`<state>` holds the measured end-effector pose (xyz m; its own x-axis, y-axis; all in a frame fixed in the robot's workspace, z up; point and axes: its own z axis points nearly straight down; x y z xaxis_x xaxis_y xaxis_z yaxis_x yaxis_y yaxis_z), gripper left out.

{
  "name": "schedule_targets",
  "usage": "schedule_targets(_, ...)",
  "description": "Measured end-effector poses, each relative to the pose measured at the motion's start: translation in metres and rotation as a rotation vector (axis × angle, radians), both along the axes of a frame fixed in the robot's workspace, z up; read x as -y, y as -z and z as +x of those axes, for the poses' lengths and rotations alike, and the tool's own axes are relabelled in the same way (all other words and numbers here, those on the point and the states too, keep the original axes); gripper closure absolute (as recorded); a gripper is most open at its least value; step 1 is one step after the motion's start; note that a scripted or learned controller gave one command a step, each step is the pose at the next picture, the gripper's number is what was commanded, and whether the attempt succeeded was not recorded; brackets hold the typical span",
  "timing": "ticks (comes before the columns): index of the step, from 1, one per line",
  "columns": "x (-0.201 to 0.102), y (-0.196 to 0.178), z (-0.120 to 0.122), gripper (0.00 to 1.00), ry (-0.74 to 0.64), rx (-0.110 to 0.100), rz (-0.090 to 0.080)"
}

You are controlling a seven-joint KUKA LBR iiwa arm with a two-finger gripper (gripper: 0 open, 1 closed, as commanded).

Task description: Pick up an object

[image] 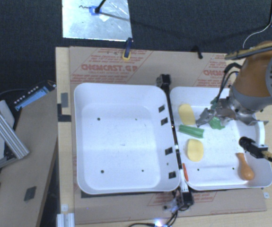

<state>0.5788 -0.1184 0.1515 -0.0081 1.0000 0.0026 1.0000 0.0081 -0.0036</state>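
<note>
Claw (210, 118) on the grey arm hangs low over the right bin (263, 176), with a small green piece (216, 124) just at its tip, though whether the claw is clenched on that piece or released I cannot tell. Left of it in the same bin lie a yellow piece (187, 112) at the far side, a long green piece (191, 131) in the middle and a second yellow piece (195, 150) nearer. An orange-brown pear-shaped object (244, 167) sits near the bin's near right corner, while the left bin (121, 138) stands beside it on the table (107, 65).
</note>
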Motion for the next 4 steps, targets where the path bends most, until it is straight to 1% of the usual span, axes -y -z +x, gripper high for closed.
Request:
schedule_targets(1, -0.024, 0.071, -0.058, 0.00, 0.007, -0.004, 0.001)
schedule_targets(2, -0.022, 0.057, -0.054, 1.00, 0.006, 0.007, -0.003)
schedule_targets(3, -0.089, -0.040, 0.027, 1.00, -0.005, 0.021, -0.001)
schedule_targets(4, -0.095, -0.033, 0.017, 1.00, 0.003, 0.004, -0.002)
